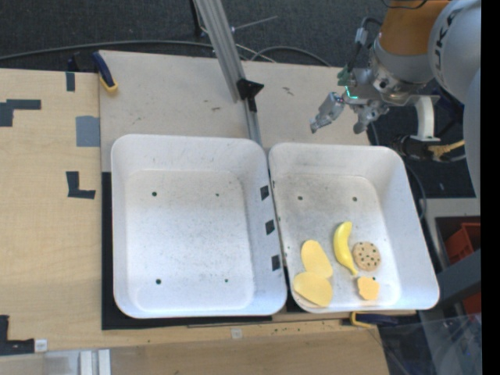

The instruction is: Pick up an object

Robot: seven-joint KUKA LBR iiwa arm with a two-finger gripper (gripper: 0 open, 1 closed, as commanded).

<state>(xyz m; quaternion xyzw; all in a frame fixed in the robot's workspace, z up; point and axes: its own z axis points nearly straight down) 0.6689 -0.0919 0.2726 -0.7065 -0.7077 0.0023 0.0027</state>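
The banana (342,246) lies in the right bin (391,170), in its near half, with its long axis running roughly from far to near; the far tip points toward the bin's back wall and the near end curves slightly right, just beside a cookie (366,255). It is small, bright yellow and gently curved. To its left two pale yellow pieces (314,272) overlap each other at the near left corner, and a small orange wedge (368,289) sits near the cookie at the front wall. The left bin (125,209) is white and speckled with dark marks, as is the right one. Both bins rest on a light wooden worktop (172,92) with grey and black tape patches on its left, over a dark mat. A metal post (223,37) slants up behind the bins, and dark carpet lies beyond. The gripper (344,114) hangs above the worktop past the far edge of the right bin, well apart from the banana; its jaws look spread, with nothing between them.
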